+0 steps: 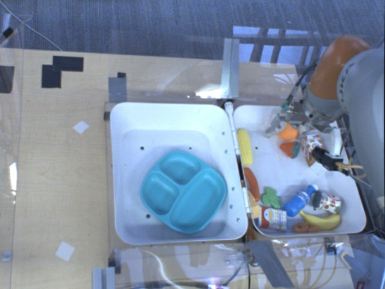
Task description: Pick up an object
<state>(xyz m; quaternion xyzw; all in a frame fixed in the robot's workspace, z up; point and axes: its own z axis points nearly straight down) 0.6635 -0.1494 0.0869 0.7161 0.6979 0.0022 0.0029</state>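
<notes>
Looking down at a slant, you see a pale wooden worktop (54,179) with black square marks near its upper left and small light patches scattered on it; beyond its far edge lies blue-grey carpeted floor (150,11). Two shallow white bins sit side by side on it, touching along a shared rim. You can count one thing in the left bin (126,221): a blue divided plate (183,190) with three compartments, lying slightly below that bin's middle. The right bin (355,218) holds the loose things. Along its left wall you have one corn cob (243,147), and below it one reddish sausage-like piece (252,184). Near the bottom edge there is one green leafy toy (271,197), one small can (274,218), one blue bottle (298,201), one banana (320,220) and one small carton (329,203), all crowded close together. Toward the upper right you find one orange-and-red toy vegetable (290,141) and one red-and-white carton (313,146) just beside it. The grey arm with its orange band (337,65) reaches in from the right, and the hand (287,118) sits over the upper part of the right bin, directly above the orange-and-red toy vegetable. You cannot tell from this angle whether the hand is released or clenched, nor whether it touches that toy.
</notes>
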